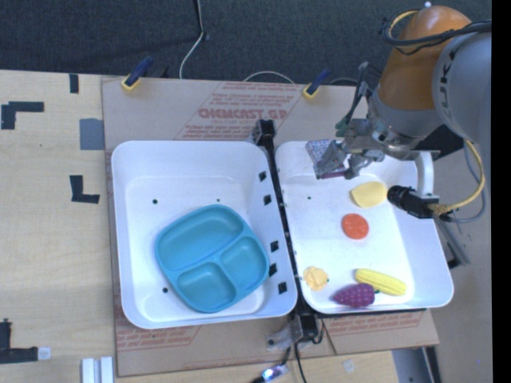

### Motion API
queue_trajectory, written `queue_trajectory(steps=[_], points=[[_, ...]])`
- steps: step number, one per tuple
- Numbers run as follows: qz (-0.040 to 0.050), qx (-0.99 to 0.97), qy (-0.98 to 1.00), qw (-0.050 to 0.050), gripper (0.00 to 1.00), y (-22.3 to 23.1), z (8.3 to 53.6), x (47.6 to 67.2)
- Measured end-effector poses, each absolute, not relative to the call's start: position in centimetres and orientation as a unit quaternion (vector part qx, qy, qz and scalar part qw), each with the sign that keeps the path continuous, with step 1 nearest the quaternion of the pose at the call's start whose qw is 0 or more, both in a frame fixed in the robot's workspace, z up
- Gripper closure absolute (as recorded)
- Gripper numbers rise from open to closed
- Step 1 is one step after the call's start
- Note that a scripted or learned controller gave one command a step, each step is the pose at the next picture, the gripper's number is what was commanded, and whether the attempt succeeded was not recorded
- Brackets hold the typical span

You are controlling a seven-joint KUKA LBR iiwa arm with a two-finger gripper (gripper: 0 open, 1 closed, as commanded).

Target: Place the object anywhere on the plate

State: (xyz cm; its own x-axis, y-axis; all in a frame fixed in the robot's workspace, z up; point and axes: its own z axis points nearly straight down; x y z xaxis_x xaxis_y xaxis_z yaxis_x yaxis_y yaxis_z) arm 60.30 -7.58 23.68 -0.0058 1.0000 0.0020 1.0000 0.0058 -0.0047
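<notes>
- Well left of your end effector (334,166), the blue plate (211,256) lies with bare bin floor around it.
- Just right and below it: yellow object (368,194), orange ball (355,227).
- End effector hangs near the right bin's (431,294) far edge; you cannot tell its grip state.

Bright toy colours against white bins

A blue plate (211,257) at lower left; at lower right a yellow corn cob (381,281), purple grapes (354,295), an orange-red tomato (355,227) and a pale yellow piece (368,194) on white.
</notes>
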Motion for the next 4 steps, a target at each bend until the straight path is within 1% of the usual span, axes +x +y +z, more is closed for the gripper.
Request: queue_trajectory(steps=[1, 2, 3, 4], points=[[0.0017, -0.705, -0.709, 0.003, 1.0, -2.5, 23.9, 58.2], [0.0025, -0.705, -0.709, 0.003, 1.0, 3.0, 22.2, 56.9], [0.0021, -0.705, -0.71, 0.003, 1.0, 7.5, 22.6, 55.9], [0.0022, -0.704, -0.71, 0.003, 1.0, 12.9, 23.2, 54.0]])
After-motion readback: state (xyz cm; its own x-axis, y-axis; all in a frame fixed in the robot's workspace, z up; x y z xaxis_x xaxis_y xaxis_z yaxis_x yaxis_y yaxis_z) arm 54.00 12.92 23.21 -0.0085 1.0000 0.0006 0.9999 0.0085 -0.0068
